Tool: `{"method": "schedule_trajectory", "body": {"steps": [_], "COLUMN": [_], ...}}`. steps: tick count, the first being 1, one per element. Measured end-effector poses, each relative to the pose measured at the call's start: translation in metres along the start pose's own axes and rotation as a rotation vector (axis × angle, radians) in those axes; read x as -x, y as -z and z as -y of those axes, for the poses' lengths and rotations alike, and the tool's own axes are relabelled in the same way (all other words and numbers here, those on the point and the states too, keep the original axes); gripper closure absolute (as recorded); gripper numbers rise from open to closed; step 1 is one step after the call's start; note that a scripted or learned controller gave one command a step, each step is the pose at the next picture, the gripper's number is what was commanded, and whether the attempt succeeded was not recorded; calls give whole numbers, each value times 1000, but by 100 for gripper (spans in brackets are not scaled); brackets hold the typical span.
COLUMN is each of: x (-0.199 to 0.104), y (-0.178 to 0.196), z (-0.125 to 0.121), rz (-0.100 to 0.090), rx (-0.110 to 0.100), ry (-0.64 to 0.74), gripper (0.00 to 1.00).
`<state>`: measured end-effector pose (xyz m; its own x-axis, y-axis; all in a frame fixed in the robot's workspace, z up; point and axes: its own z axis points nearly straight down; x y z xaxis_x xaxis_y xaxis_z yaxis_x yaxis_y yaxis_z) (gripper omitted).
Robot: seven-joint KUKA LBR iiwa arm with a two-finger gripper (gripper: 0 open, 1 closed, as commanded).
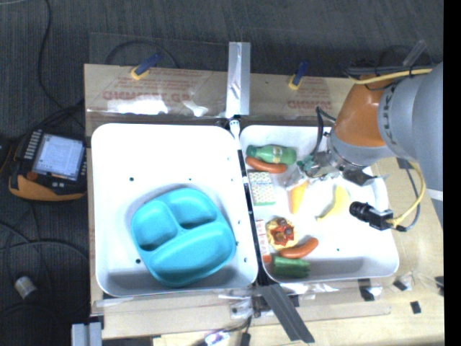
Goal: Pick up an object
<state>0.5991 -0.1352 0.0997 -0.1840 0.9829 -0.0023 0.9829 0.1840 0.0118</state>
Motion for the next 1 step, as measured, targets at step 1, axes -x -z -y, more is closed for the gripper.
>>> {"method": "schedule_trajectory", "body": {"steps": [1], "x": [-1], "y": [136], "z": [-26], "rz": [0], "rx": [-13], "ry": [-60], "gripper": [100]}}
